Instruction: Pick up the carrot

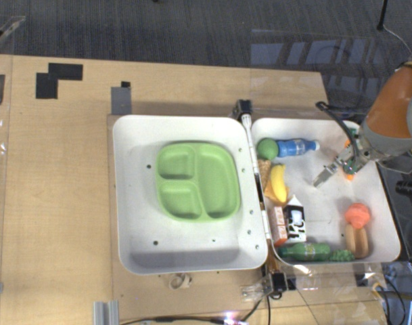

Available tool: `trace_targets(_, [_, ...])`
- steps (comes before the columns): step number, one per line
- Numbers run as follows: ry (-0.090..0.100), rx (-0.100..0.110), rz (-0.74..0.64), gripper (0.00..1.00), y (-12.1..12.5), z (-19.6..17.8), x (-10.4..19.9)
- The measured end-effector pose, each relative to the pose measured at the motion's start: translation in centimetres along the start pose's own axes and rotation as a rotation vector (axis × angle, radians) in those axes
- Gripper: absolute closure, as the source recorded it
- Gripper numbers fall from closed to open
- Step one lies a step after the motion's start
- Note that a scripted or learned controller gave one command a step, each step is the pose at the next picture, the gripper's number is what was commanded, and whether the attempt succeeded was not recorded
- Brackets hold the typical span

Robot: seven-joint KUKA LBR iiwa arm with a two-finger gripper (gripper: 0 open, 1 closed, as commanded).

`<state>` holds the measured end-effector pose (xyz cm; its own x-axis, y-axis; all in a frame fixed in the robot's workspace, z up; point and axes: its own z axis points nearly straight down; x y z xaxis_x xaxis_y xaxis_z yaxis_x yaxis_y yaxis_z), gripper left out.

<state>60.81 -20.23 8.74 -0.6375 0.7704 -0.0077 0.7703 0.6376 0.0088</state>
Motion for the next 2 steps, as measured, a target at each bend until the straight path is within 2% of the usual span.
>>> trace_targets(1, [-0.002, 0.002, -0.189, 0.00, 0.6, -0.1, -0.8])
trace_targets(2, [-0.003, 0.000, -0.304, 0.00, -4.2, -0.2, 3.1])
